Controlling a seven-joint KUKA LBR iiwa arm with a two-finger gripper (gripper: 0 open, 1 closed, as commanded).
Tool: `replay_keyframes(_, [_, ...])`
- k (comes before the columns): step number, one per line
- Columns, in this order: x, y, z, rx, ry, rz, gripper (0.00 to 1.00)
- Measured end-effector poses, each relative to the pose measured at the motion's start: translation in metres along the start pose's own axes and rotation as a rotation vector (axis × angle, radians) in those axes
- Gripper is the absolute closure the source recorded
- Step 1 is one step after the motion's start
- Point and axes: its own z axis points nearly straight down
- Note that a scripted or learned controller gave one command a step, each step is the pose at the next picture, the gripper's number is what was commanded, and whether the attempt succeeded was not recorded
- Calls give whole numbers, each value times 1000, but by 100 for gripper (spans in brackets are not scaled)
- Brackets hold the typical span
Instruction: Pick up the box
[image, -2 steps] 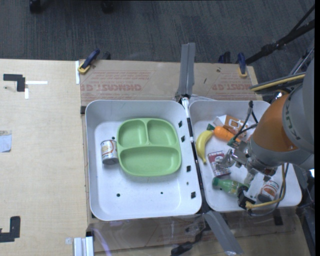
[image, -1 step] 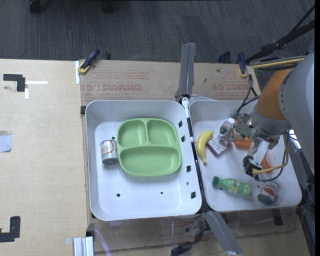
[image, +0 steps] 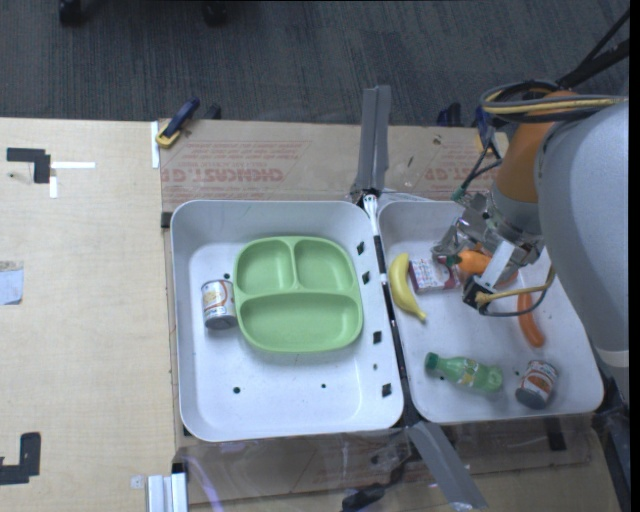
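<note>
The box (image: 428, 274) is small, white and pink, and lies flat in the right bin (image: 570, 330) just right of a banana (image: 404, 286). My gripper (image: 466, 262) hangs low over the bin's middle, right beside the box's right edge and partly covering it. An orange piece (image: 474, 263) shows at the gripper's tip. The grey arm with its orange band (image: 520, 165) reaches in from the upper right and hides the bin's far right corner.
In the right bin also lie a carrot (image: 531, 322), a green bottle (image: 465, 372) and a small can (image: 537, 383) near the front. The left bin (image: 200, 390) holds a green divided plate (image: 298, 294) and a can (image: 217, 303).
</note>
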Motion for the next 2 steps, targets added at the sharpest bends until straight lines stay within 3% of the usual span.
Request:
replay_keyframes(1, [12,27,14,21,-7,111,0])
replay_keyframes(2, [5,25,11,36,-23,114,100])
